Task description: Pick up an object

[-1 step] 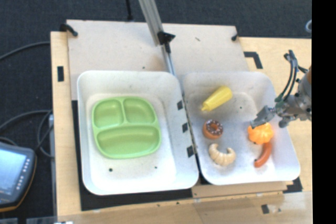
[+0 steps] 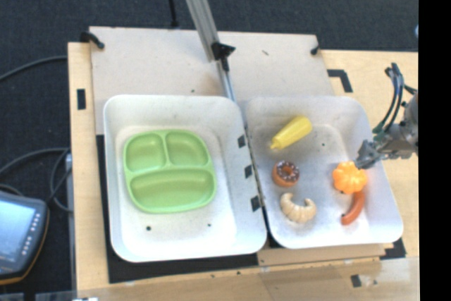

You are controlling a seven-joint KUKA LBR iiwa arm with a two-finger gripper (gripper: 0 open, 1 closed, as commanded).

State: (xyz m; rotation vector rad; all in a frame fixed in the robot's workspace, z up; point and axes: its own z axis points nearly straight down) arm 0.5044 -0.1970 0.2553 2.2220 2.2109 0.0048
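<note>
You had the claw (image 2: 368, 155) at the right edge of the frame, low over the right bin (image 2: 380, 222) and just above the orange pepper (image 2: 349, 177) — it looked to be touching the pepper's upper right side, though whether the claw was open or closed could not be told from this angle. Nothing was seen gripped.

The pepper sat at the right side of that bin, in the lower right of the frame. Just below it lay a red chili (image 2: 353, 209), tilted, near the bin's right wall. Toward the bin's middle lay a doughnut (image 2: 286, 173), with a croissant (image 2: 298, 209) just below it and a yellow corn cob (image 2: 291, 132) above it, slanting up to the right. These three were apart from one another and well apart from the claw.

The left bin (image 2: 127, 240) — center left of the frame — held a green divided plate (image 2: 169, 170), lying flat. Both bins rested side by side on the desk (image 2: 83, 271), their inner edges touching.
</note>
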